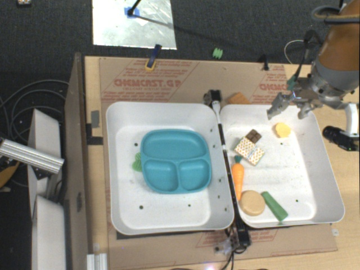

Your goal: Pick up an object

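My gripper [290, 109] hangs over the far edge of the right bin [315, 167], open, with nothing between its fingers. Just below it lies a small yellow block [283, 130]. Further left in that bin sit a brown-and-white checkered piece [250, 148] and an orange carrot [238, 178]. At the near end rest a tan round bun [252, 202] and a green stick [274, 205].
The left bin [126, 207] holds a blue divided plate [175, 160] with a green item [136, 162] poking out at its left side. An orange object [238, 99] lies on the cardboard behind the bins. Cables and a metal rail lie at far left.
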You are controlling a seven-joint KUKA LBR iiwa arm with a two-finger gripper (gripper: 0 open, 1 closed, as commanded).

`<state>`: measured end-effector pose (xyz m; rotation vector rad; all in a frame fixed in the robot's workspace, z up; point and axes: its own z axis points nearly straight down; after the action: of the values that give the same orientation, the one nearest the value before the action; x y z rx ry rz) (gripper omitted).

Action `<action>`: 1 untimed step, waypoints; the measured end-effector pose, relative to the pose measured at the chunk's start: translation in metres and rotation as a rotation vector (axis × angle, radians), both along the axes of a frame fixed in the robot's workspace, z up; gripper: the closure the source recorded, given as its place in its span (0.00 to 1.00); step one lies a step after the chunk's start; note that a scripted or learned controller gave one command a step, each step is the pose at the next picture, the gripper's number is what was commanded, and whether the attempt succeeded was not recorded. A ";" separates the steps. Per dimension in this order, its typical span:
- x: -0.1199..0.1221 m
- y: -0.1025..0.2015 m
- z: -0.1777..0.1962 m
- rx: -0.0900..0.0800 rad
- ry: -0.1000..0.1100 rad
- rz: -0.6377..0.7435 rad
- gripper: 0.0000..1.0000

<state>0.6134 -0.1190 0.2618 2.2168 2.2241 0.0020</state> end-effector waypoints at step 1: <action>0.027 -0.068 -0.100 -0.002 0.003 -0.005 0.00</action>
<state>0.6408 -0.1872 0.1620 2.2233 2.2186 -0.0030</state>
